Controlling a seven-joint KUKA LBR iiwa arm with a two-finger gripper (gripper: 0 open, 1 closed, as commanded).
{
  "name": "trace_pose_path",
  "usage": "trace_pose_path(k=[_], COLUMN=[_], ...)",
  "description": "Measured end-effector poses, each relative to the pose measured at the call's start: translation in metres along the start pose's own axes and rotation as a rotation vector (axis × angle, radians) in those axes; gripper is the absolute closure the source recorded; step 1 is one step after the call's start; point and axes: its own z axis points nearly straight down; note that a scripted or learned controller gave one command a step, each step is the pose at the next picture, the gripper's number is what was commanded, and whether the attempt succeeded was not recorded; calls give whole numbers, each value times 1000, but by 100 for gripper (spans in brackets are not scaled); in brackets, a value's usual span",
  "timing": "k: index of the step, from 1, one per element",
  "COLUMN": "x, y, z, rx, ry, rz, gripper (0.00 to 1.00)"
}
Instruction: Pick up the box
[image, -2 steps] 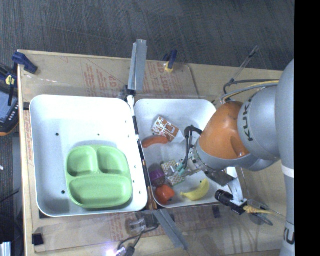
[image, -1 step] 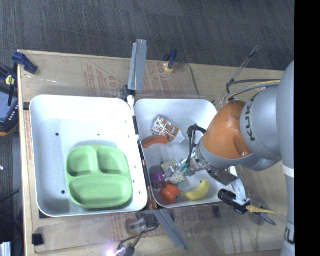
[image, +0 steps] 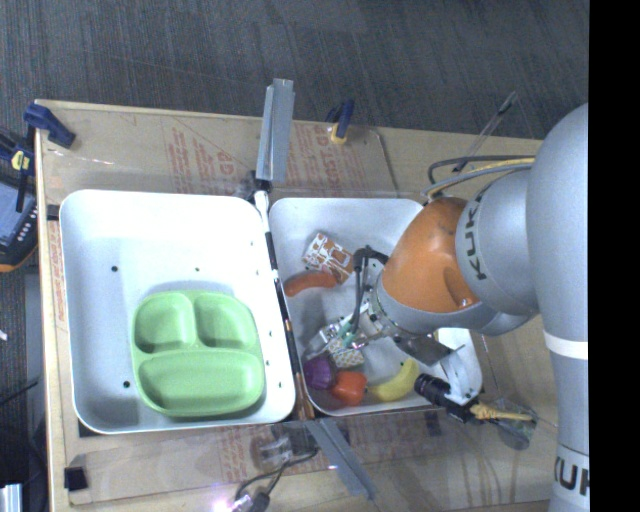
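Plywood bench (image: 200, 150) on dark ribbed carpet, two glossy white plastic bins.
Left bin (image: 90, 250): one smooth green three-compartment tray (image: 197, 352). Right bin (image: 330, 215): one small printed box (image: 329, 256) near the back, beside one orange-red sausage shape (image: 311, 283); one purple fruit (image: 319, 373), one red fruit (image: 349, 386), one banana (image: 396, 384). Gripper (image: 347, 340) low over the front clutter, apart from the box; finger spread can't be made out.
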Motion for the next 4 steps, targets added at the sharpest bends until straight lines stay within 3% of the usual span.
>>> trace_pose_path(k=[1,2,3,4], x=[-1,0,25,26], y=[1,1,-5,-4], z=[-10,-10,-1,-11], rx=[0,0,-2,-2], ry=[-2,-2,-10,-6], rz=[-7,-7,185,179], gripper=[100,0,0,100])
